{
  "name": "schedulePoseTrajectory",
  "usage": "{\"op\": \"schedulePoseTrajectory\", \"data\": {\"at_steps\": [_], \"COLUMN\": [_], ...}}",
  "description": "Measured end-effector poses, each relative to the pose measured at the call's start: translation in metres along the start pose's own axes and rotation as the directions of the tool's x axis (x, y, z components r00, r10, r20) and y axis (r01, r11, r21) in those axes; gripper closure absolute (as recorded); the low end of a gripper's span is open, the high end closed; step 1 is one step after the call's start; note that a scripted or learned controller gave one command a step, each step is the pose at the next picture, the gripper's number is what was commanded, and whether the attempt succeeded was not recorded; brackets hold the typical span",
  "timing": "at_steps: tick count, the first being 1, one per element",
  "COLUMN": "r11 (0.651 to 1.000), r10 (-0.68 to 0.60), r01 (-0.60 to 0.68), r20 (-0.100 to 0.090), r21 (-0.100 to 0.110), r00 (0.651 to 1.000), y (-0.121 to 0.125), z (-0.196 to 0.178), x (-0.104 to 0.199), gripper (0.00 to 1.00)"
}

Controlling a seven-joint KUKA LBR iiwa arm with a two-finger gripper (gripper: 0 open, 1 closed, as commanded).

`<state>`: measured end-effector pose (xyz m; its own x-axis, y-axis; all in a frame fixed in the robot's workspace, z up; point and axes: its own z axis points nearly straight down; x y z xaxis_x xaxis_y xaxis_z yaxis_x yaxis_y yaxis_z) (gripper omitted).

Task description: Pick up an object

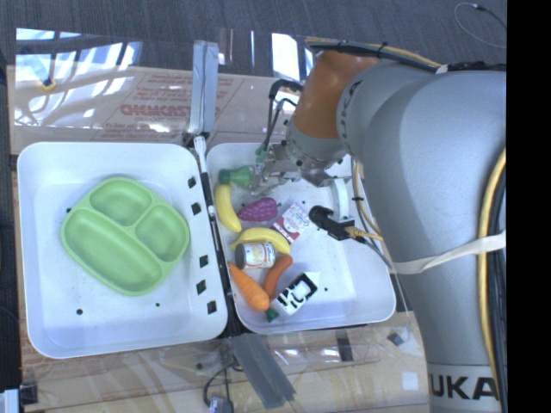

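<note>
Two shallow white bins are seen side by side on the bench (pixel 103 119). In the left bin (pixel 43 317), a green divided plate (pixel 126 233) is laid flat near its middle. In the right bin (pixel 362 299), a cluster of objects is gathered along the left wall: a green item (pixel 238 177) at the far corner, a yellow banana (pixel 225 207) just beside the wall, a purple piece (pixel 258 208), a second banana (pixel 263 237) over a small can (pixel 256 255), a red-and-white packet (pixel 294 219), two carrots (pixel 250 291) and a black-and-white box (pixel 295 292) near the front edge. The end effector (pixel 269 170) is lowered over the far left corner of the right bin, close above the green item; whether it is open or closed cannot be told.
</note>
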<state>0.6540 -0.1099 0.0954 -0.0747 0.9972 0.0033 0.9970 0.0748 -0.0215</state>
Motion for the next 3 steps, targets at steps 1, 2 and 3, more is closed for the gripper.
{"op": "schedulePoseTrajectory", "data": {"at_steps": [1,2,3], "r11": [0.994,0.994,0.999], "r10": [0.104,0.105,0.041], "r01": [-0.104,-0.105,-0.041], "r20": [0.002,0.002,0.002], "r21": [-0.015,-0.014,-0.013], "r00": [0.995,0.995,0.999], "y": [0.003,0.003,-0.013], "z": [-0.093,-0.093,0.008], "x": [0.031,0.031,-0.004], "gripper": [1.00,0.00,0.00]}}
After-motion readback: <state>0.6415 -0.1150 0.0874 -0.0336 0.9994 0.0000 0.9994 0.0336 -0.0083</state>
